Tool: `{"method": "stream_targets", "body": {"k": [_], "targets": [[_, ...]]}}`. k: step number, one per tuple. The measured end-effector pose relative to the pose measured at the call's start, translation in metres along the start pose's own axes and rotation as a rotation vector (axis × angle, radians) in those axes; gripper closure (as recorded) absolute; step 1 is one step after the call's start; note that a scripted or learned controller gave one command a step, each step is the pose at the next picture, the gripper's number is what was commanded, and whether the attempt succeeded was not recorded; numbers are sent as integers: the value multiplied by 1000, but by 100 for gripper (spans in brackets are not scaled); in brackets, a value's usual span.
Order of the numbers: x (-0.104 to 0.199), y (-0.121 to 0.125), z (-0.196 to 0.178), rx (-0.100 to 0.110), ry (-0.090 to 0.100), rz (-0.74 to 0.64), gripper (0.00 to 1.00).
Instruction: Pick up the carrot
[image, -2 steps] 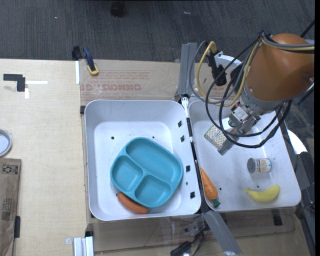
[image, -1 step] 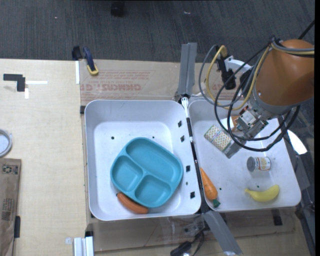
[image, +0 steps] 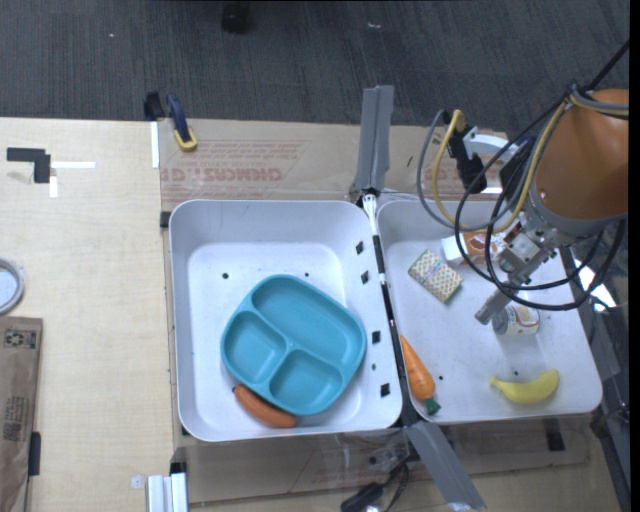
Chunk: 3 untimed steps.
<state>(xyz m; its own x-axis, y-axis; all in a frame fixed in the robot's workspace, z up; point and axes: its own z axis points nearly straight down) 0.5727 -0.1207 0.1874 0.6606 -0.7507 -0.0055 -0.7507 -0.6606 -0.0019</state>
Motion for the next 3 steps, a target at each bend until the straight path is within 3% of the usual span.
{"method": "stream_targets", "body": {"k": [1,2,3], "targets": [[-36,4,97,-2,-1,-288,0],[-49,14,97,-1,1,27,0],[-76,48,97,-4,-1,-411,0]]}}
